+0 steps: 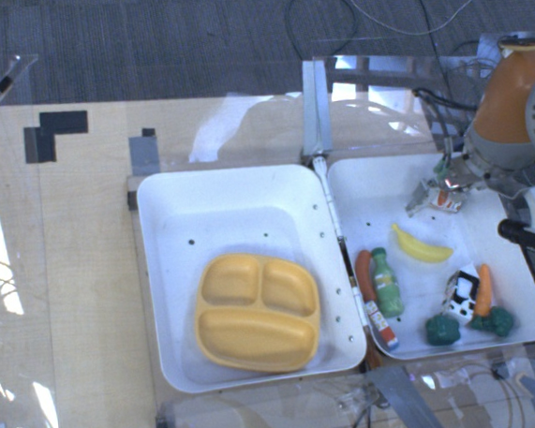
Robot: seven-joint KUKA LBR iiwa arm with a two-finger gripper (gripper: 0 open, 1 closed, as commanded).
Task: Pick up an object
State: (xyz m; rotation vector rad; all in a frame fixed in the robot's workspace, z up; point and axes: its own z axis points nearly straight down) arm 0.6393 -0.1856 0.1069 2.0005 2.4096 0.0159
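Robot arm's fingers (pixel 438 194) hover in the upper part of the right bin (pixel 521 259), on a pale wooden surface (pixel 60 304).

Largest to smallest: left of the fingers, the left bin (pixel 174 264) holds a yellow divided tray (pixel 256 310). Just below the fingers lies a banana (pixel 421 244); farther below-left, a green bottle (pixel 385 282) beside a sausage (pixel 363 276); below, a carrot (pixel 483 289), a black-and-white toy (pixel 462 297) and two broccoli pieces (pixel 442 330). Whether the fingers are released or clenched cannot be told.

Right bin (pixel 528 258): far half bare (open approach); banana (pixel 422 244), bottle (pixel 385 283) and broccoli (pixel 442 330) crowd the near half.
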